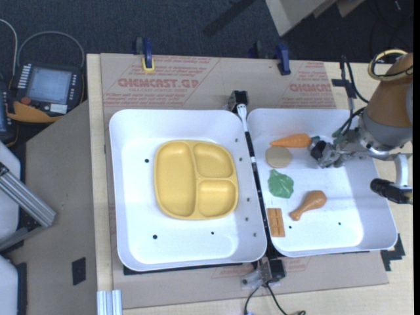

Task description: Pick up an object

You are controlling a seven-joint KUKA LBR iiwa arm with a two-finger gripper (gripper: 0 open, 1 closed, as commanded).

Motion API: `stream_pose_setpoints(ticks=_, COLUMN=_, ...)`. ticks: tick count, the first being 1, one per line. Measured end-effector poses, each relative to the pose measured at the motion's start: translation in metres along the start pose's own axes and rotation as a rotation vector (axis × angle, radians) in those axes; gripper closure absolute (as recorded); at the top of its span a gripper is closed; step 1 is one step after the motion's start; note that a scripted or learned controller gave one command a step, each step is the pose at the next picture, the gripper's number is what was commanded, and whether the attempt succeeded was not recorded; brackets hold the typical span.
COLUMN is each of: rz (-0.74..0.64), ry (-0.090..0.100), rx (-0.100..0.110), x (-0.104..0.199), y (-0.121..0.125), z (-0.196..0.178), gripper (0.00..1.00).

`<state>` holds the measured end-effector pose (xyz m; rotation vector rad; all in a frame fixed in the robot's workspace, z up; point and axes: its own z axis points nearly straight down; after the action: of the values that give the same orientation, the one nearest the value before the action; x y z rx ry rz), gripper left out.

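Note:
In the right bin point(357, 235) lie an orange carrot point(291, 140), a tan round potato-like piece point(278, 156), a green leafy piece point(281, 184), a brown drumstick point(308, 203) and a small orange-brown block point(275, 221). My gripper point(321, 153) hangs low over the bin, just right of the carrot's thick end. The arm point(388, 113) comes in from the right. Nothing shows between the fingers.
The left bin point(131, 176) holds a yellow divided plate point(195, 178). A black divider point(252, 169) runs between the bins. Blue clamps point(148, 51) sit at the bench's back edge. A pendant screen point(46, 84) lies off to the left.

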<state>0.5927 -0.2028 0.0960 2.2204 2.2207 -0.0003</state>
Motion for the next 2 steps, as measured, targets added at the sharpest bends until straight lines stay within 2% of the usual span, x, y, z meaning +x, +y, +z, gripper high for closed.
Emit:
stream_pose_setpoints(ticks=1, rz=-0.001, ry=-0.002, rx=-0.007, x=0.002, y=0.005, z=-0.064, gripper=1.0)
stream_pose_setpoints(ticks=2, rz=-0.001, ry=-0.002, rx=-0.006, x=0.001, y=0.007, z=-0.11, gripper=1.0)
